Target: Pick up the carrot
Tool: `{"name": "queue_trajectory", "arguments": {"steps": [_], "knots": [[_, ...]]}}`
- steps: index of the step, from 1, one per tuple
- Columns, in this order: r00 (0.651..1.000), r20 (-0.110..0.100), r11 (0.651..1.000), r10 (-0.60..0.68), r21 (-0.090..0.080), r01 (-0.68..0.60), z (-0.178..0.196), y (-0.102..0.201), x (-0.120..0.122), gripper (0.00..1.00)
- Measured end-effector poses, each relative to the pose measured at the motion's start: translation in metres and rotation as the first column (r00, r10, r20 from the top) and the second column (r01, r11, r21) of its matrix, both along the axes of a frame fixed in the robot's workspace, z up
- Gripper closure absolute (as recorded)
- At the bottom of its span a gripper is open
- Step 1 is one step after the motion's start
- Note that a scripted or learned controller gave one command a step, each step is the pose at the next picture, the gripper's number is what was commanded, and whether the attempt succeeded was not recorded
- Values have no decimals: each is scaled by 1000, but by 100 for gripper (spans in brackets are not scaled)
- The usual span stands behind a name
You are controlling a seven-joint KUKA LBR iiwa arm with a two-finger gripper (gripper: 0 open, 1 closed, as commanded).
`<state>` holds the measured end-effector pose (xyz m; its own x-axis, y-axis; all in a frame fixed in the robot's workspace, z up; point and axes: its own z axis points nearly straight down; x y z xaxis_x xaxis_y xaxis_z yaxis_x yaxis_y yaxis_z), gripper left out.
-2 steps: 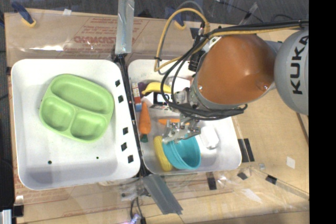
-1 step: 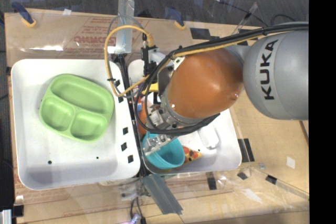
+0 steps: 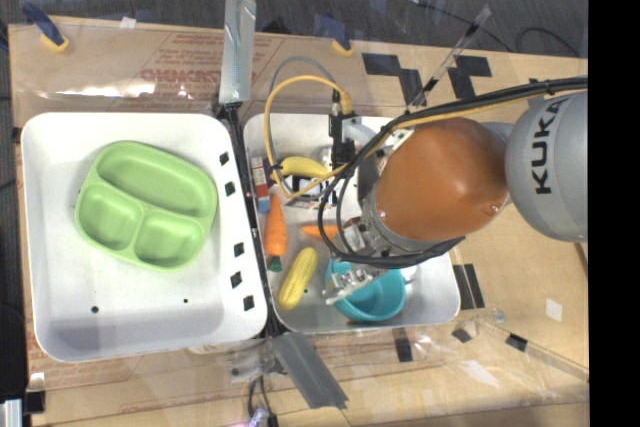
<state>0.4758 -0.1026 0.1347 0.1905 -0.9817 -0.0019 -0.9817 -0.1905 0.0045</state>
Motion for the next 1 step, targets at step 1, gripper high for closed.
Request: {"name": "queue_trajectory", "arguments": {"steps": [1], "knots": [[970, 9, 970, 242, 2, -242, 81, 33, 14, 100]]}}
